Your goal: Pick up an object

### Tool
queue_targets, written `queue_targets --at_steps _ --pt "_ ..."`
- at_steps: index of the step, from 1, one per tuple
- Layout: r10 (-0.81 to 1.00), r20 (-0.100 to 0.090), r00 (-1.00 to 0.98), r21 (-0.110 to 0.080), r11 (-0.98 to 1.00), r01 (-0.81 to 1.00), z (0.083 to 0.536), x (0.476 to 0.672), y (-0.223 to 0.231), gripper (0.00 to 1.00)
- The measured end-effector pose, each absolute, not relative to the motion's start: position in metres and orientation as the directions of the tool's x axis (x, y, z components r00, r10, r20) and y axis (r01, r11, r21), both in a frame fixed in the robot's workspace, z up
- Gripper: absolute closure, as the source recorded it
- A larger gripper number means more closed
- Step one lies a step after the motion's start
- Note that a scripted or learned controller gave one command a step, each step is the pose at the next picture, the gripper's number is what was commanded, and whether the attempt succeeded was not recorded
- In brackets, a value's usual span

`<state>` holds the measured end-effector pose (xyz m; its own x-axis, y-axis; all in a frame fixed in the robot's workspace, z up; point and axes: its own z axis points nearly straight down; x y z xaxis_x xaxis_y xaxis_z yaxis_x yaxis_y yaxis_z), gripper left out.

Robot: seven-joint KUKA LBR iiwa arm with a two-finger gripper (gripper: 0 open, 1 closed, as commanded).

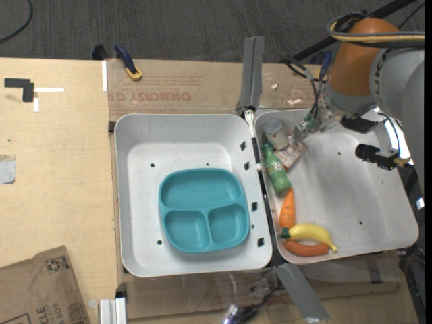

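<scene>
**My body, seen from above**

My arm (398, 66) is smooth light grey, thick and rounded. Above the wrist I wear a glossy orange band (354, 56), domed like a shell. A pale cable loops over its top, and darker cables trail off behind. My wrist narrows to a small metallic gripper (312, 123) with greenish parts. A black fitting juts from my grey flank.

The desk (54, 181) is pale wood with two white bins side by side: the left bin (135, 248) and the right bin (398, 228). A sheet of cardboard (175, 90) lies flat at the far side, and a brown paper bag (40, 289) sits at the near left corner.
</scene>
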<state>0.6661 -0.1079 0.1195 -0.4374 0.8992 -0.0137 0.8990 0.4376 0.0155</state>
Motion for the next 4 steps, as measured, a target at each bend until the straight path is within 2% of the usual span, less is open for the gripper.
queue_targets --at_steps 1,2,3,4 --pt "0.9 -0.013 -0.436 0.007 0.436 0.9 0.118 0.664 -0.111 0.0" --pt "0.933 -0.015 -0.359 0.006 0.359 0.933 0.108 0.663 -0.115 0.0" --pt "0.944 -0.022 -0.329 0.021 0.329 0.944 0.109 0.654 -0.112 0.0" --pt "0.932 -0.025 -0.362 0.022 0.363 0.932 0.108 0.652 -0.109 0.0"
